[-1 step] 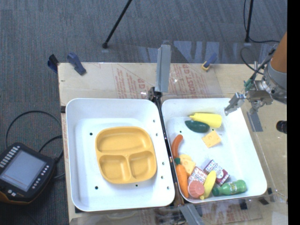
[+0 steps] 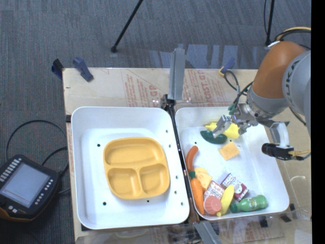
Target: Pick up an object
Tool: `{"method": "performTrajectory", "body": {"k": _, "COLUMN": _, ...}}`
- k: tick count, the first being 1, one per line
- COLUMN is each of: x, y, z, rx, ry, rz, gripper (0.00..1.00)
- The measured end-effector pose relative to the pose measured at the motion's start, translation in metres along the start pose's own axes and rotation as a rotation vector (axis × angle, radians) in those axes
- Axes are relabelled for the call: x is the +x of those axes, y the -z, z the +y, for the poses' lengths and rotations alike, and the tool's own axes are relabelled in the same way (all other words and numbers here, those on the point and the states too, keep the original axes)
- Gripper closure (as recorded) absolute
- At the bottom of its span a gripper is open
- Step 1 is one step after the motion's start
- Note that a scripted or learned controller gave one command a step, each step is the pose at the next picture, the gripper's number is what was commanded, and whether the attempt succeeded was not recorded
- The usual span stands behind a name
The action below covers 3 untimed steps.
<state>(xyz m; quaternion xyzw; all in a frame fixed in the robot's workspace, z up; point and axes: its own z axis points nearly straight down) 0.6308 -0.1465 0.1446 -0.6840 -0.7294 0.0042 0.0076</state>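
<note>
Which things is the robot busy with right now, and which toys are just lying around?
Busy with:
- tool, low over the far end of the right bin
- yellow toy and dark green piece just beneath it

Just lying around:
- orange cheese square
- hot dog
- carrot
- green bottle
- banana
- yellow divided tray in the left bin

The arm point(image 2: 297, 85) is grey with a rounded orange band above the wrist. Black and yellow cables loop beside the band, and the gripper point(image 2: 228, 123) beneath it is metallic grey.
</note>
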Motion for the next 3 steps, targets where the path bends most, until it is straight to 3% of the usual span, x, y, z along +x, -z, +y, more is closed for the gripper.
{"method": "performTrajectory", "body": {"k": 1, "x": -0.033, "y": -0.063, "z": -0.035, "rx": -0.008, "ry": -0.061, "rz": -0.001, "gripper": 0.00}}
{"method": "performTrajectory", "body": {"k": 2, "x": -0.033, "y": -0.058, "z": -0.036, "rx": -0.002, "ry": -0.065, "rz": 0.002, "gripper": 1.00}}
{"method": "performTrajectory", "body": {"k": 3, "x": 0.029, "y": 0.075, "z": -0.032, "rx": -0.028, "ry": 0.032, "rz": -0.007, "gripper": 1.00}}
